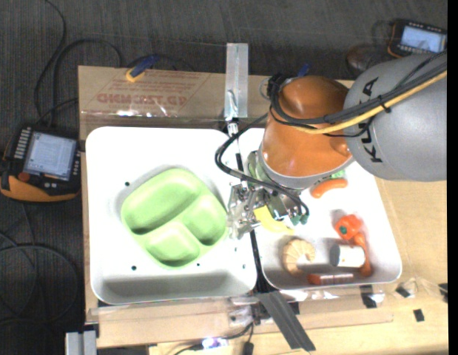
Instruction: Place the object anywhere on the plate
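- Green three-compartment plastic plate (174, 216) tilted in left shallow white bin (103, 272).
- Metal jaws (243, 211) over the divide between bins; apart or together, cannot tell.
- Yellow object (276, 220), beige shrimp-shaped toy (297, 254), orange toy (350, 228) in right white bin (388, 261).

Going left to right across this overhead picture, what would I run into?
Handheld screen unit → green plate in the left bin → gripper at the divide between bins → croissant-like toy → orange toy in the right bin.
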Robot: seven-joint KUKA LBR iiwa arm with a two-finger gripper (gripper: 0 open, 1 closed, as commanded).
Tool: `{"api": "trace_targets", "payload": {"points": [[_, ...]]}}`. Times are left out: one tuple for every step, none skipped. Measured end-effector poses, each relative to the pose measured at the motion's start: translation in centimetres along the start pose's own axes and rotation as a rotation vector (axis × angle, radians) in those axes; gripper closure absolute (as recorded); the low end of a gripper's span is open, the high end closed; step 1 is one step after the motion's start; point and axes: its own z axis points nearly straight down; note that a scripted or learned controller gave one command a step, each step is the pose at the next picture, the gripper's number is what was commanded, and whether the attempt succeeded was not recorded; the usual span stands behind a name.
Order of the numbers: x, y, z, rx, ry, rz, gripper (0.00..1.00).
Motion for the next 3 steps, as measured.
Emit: {"api": "trace_targets", "payload": {"points": [[0.0,0.0,0.0,-0.001,0.000,0.000,0.00],[1.0,4.9,-6.1,-0.002,0.000,0.157,0.00],[0.9,5.0,-6.9,-0.004,-0.001,0.156,1.00]]}}
